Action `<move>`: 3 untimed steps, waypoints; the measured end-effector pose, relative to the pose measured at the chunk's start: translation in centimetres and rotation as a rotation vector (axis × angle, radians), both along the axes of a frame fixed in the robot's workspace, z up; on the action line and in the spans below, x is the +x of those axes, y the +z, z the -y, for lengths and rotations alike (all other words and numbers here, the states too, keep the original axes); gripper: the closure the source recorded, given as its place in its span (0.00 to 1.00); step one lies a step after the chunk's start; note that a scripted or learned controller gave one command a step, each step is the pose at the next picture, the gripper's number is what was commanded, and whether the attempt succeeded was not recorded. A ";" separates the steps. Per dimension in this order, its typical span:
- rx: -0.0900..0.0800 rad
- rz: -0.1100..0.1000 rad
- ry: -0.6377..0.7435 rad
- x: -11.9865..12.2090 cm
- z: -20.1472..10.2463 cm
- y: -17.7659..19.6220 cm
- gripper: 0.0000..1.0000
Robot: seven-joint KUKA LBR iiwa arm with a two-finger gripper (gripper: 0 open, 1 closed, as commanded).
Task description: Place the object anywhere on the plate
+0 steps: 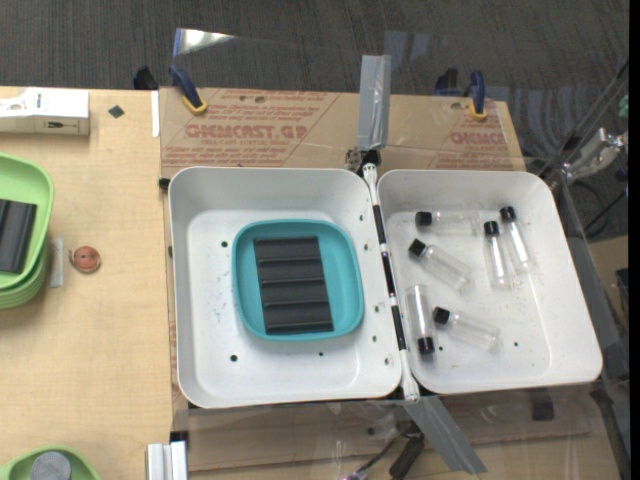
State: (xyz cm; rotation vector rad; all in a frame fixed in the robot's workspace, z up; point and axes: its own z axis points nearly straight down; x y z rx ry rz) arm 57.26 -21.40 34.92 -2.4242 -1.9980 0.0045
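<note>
A teal plate (244,280) lies in the middle of the left white bin (203,353). A black ridged block (292,285) rests on the plate, roughly centred. The right white bin (545,353) holds several clear vials with black caps, lying flat and spread apart. One vial (440,264) lies near the bin's left side, two lie side by side (493,251) at the upper right, and another (465,328) sits lower down.
A green tray (25,233) with a dark item sits at the far left of the wooden bench. A small red disc (86,259) lies beside it. A white box (45,113) lies at the back left. Clamped cardboard (260,128) lies behind the bins.
</note>
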 end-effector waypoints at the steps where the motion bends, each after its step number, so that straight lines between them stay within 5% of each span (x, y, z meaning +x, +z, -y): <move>1: 0.001 -0.002 -0.075 -3.1 -2.7 -8.0 0.00; 2: 0.003 -0.001 -0.097 -9.6 -0.4 -21.7 0.00; 3: 0.000 0.001 -0.148 -9.4 -2.8 -10.3 0.00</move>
